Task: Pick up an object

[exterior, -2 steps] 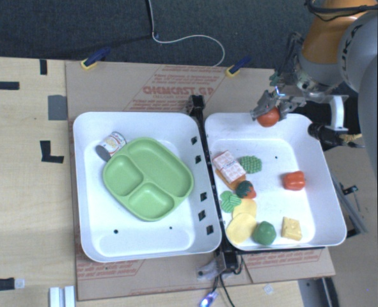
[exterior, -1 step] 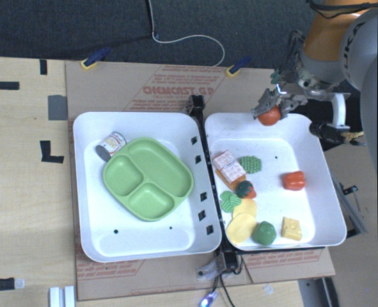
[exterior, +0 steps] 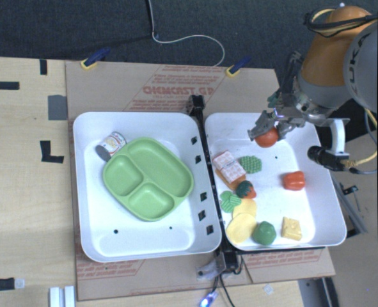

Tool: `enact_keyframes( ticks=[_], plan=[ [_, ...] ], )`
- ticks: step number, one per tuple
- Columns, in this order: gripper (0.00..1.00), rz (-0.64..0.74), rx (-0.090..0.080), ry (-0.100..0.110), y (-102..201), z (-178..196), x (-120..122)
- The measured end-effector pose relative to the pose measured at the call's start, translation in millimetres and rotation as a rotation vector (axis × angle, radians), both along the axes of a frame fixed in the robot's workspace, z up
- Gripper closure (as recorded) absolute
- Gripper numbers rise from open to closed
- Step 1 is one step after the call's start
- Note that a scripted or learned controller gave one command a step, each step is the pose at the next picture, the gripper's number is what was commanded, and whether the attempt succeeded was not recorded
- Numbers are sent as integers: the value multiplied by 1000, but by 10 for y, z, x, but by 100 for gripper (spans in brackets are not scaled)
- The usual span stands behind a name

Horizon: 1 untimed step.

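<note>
Green toy [exterior: 263,233] left at 6 o'clock; red tomato [exterior: 267,137] is clamped between gripper [exterior: 268,132] fingers, lift judged next.

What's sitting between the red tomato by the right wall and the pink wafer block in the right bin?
In the camera view, a green ridged toy piece lies between the red tomato and the pink wafer block, beside the block; the stretch toward the tomato is bare white bin floor.

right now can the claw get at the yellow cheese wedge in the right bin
Probably yes. The cheese wedge lies apart from the other toys near the right bin's front corner, nothing over it. But the claw already holds a red toy, so it would need to drop that first.
</note>
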<state>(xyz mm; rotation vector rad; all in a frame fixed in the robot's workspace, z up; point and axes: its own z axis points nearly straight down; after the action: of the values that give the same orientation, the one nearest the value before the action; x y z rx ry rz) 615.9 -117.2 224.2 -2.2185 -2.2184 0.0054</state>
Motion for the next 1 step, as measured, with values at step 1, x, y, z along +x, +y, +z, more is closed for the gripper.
enact_keyframes(
  ticks=[1],
  plan=[
    [100, 2, 0, -1, 384, -37, -408]
  ],
)
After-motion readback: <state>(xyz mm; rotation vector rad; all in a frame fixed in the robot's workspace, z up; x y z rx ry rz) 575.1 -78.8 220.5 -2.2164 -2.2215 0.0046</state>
